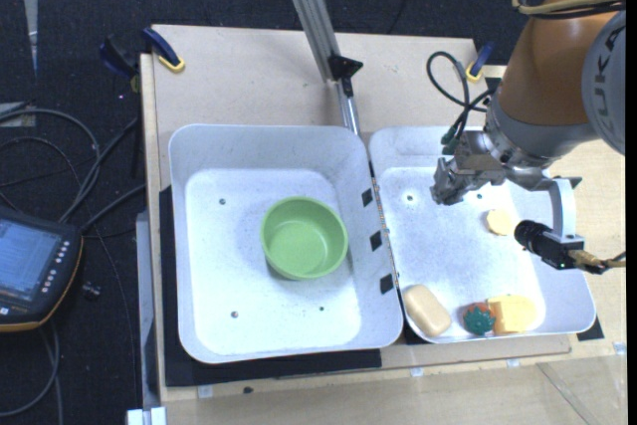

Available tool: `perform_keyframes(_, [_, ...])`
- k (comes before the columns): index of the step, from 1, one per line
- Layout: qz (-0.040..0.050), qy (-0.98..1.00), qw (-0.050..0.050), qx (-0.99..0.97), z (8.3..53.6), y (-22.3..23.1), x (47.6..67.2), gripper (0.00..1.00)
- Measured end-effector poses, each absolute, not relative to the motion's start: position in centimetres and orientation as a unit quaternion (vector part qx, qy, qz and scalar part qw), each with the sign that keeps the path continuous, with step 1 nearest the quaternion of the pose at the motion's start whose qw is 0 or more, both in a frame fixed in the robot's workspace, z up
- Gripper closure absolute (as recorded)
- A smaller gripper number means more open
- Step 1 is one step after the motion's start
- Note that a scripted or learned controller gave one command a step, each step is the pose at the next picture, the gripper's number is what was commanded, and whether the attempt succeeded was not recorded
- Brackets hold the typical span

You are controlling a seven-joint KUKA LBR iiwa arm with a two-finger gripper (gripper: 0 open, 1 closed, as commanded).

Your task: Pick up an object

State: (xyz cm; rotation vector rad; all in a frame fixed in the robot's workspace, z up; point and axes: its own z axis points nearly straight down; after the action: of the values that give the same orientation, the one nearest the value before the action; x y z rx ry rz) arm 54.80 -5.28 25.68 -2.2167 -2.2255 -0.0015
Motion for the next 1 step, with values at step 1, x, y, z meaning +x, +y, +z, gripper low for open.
perform_keyframes(1, [-0.0002, -0.709, 0.000, -0.706, 25.32, -1.18, 53.91, 1.00])
